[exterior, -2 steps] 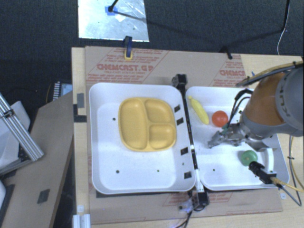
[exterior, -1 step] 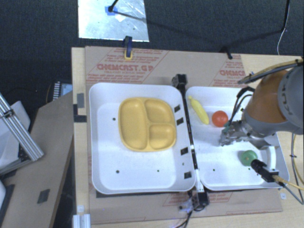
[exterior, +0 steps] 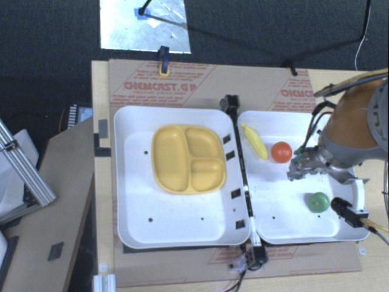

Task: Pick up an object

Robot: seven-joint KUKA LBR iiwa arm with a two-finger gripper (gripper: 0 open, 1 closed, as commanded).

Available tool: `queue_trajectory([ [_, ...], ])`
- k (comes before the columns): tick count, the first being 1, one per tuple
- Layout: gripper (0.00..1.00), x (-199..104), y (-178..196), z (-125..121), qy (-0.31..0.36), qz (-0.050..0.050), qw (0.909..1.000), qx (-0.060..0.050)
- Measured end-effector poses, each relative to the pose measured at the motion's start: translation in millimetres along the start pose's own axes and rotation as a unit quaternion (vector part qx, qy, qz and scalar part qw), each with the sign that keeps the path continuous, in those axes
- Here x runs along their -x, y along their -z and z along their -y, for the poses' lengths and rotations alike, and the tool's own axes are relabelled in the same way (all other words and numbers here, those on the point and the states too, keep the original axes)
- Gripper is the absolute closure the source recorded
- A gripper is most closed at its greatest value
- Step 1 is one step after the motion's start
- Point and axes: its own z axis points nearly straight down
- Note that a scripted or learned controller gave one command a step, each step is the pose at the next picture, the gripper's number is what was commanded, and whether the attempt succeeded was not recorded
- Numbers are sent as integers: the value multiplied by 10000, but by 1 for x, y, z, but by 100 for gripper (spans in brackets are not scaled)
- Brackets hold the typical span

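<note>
The right bin (exterior: pixel 276 227) holds three things. A yellow banana (exterior: pixel 254 142) lies near its left wall, a red-orange ball (exterior: pixel 281 152) sits beside the banana, and a green ball (exterior: pixel 317 202) rests toward the front right. My gripper (exterior: pixel 298 168) hangs low over the bin, just right of and below the red-orange ball and up-left of the green ball. Nothing shows between its fingers, and their spacing is too blurred to read.
The left bin (exterior: pixel 137 224) carries a yellow divided plate (exterior: pixel 187 159) in its middle. A black divider (exterior: pixel 238 169) runs between the two bins. The arm's orange band (exterior: pixel 358 117) looms over the right bin's far right side.
</note>
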Motion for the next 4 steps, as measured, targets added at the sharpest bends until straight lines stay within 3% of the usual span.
queue_trajectory([
  [2,100,7,108,-5,2,4,10000,14],
  [4,100,-90,106,-40,32,-11,10000,-1],
])
